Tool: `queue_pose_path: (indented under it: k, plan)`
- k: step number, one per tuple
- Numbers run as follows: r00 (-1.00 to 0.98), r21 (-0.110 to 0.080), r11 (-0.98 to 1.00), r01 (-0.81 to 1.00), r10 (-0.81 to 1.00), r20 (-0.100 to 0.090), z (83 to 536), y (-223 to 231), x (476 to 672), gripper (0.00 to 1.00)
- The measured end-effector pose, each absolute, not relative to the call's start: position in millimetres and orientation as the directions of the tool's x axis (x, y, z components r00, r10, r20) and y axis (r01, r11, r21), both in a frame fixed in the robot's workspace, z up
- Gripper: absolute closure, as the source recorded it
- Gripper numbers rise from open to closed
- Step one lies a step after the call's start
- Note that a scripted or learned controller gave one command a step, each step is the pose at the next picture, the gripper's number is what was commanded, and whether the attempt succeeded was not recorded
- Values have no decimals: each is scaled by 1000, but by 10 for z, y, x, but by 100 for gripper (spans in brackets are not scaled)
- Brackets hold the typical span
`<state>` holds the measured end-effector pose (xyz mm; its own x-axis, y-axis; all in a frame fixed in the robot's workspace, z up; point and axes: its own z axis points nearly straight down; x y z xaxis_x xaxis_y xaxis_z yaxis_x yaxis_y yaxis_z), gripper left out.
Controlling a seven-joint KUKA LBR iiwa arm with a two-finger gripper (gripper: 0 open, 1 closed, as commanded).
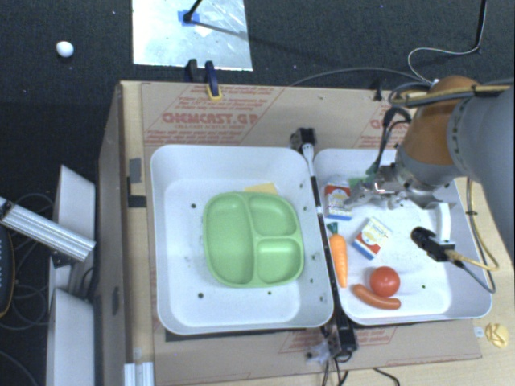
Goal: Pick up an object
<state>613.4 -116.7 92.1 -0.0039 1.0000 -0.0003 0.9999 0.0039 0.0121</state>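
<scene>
In the right bin (463, 296) my gripper (372, 191) hangs low over the back left part, reaching in from the right. Just to its left, close by or touching, lies a small red, white and blue carton (337, 199). A second small carton (371, 238), white with orange and blue, lies a little in front of the gripper. An orange carrot (339, 260) lies along the bin's left wall. A red tomato (385, 281) and a reddish sausage (376, 297) sit near the front edge.
The left bin (173, 215) holds a green divided plate (253, 239) with a flat yellow piece (261, 189) behind it. A black rail (315, 185) runs between the two bins. Cardboard covers the bench behind the bins.
</scene>
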Motion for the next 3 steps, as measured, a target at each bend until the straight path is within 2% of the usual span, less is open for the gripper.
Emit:
queue_pose_path:
  k: [1,2,3]
  plan:
    - [0,1,0,1000,1000,-2,883,-986,6697,0]
    - [-6,2,6,1000,1000,-1,1001,-980,6707,100]
    - [-7,2,7,1000,1000,-1,999,-978,6707,0]
